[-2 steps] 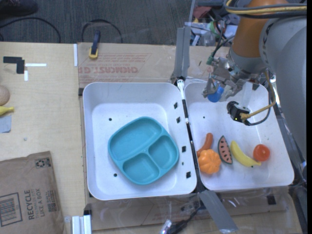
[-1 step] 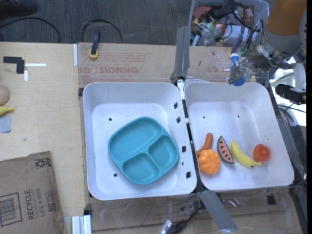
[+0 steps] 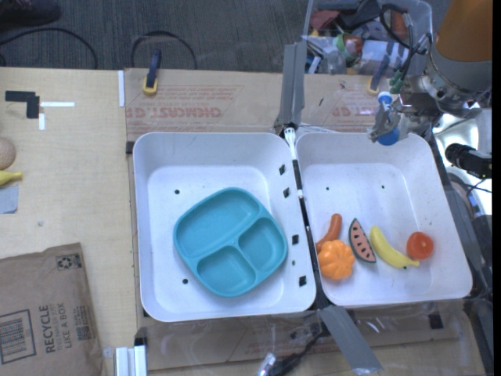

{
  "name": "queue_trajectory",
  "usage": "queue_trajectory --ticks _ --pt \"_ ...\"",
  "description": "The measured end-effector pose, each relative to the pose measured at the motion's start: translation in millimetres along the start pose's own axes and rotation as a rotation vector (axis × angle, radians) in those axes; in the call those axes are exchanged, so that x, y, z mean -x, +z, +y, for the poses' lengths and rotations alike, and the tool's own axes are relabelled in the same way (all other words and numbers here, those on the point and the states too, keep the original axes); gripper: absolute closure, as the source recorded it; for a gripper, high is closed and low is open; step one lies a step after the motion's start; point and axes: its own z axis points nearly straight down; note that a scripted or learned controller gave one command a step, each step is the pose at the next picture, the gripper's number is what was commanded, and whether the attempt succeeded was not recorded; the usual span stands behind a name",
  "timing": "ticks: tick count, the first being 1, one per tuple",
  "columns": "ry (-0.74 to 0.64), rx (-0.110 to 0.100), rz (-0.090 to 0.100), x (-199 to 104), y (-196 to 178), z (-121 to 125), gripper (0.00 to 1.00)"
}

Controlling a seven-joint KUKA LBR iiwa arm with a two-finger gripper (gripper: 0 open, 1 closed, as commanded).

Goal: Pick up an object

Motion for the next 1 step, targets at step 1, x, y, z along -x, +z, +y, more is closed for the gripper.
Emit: queue_trajectory --ticks 1 --pt "0.0 0.0 0.0 0.0 0.0 0.0 0.0"
